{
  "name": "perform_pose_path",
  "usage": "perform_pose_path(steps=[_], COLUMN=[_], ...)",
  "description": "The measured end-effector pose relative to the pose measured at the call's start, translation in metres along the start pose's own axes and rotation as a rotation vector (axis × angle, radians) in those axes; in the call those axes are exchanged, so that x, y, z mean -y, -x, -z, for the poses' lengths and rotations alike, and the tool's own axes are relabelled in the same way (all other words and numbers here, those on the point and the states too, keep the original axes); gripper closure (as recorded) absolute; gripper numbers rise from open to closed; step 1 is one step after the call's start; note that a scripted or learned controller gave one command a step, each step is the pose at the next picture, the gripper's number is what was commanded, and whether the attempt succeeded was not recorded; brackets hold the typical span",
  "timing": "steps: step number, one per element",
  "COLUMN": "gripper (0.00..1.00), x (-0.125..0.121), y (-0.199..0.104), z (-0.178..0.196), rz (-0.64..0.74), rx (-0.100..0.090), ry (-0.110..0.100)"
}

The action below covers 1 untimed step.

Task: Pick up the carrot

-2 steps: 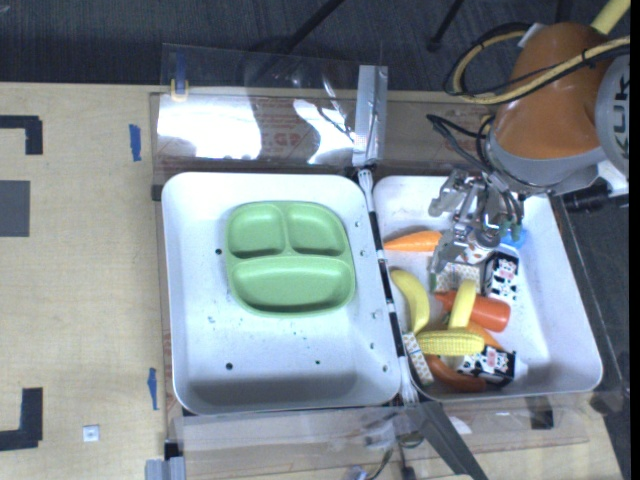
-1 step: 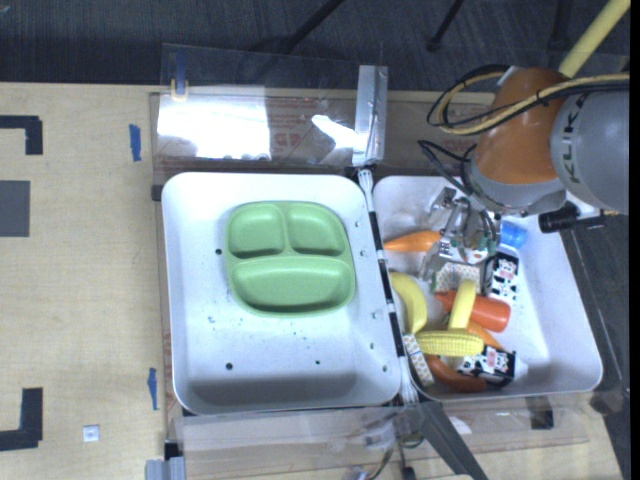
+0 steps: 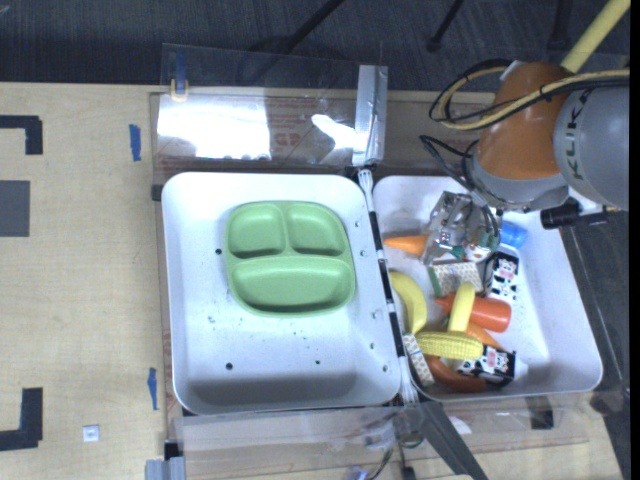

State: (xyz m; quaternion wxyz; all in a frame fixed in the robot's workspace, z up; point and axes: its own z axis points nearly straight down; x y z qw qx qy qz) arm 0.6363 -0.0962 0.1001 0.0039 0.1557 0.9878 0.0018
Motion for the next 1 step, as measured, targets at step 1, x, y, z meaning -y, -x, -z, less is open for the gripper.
perform_pose_path(steps=[1], gripper=[1.00], x=[-0.0316], y=[0.0024], z=[0.0836], rz=[0.266], rx=[-0.002], ry=[-0.001])
